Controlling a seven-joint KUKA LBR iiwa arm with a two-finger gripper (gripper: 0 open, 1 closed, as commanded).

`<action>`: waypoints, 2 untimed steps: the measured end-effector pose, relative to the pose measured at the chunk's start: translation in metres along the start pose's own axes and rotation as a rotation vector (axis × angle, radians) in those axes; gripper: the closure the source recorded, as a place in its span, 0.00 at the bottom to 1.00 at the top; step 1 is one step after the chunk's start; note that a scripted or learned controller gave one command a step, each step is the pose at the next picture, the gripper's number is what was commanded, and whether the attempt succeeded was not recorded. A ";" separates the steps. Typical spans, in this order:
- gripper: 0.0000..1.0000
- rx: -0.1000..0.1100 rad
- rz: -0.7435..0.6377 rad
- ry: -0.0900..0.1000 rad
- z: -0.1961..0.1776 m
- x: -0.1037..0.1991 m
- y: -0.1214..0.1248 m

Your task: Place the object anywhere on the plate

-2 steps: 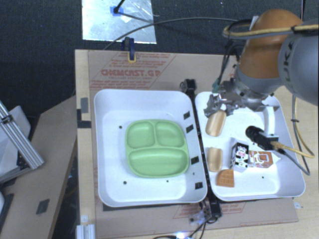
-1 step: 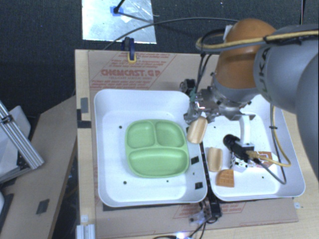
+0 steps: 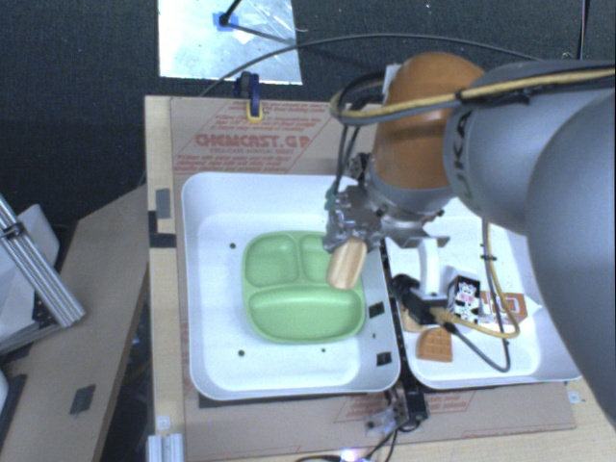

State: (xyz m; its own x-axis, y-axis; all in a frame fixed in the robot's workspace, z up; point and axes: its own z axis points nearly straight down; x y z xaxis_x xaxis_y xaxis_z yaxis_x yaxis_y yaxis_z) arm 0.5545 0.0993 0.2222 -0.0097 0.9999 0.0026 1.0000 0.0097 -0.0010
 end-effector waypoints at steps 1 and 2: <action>1.00 -0.001 0.000 0.000 -0.009 0.045 -0.019; 1.00 0.000 -0.001 0.000 -0.007 0.099 -0.035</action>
State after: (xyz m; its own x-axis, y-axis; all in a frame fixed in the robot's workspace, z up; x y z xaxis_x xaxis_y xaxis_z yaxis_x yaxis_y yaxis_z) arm 0.5188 0.1976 0.2299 -0.0105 0.9999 0.0027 0.9999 0.0105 -0.0007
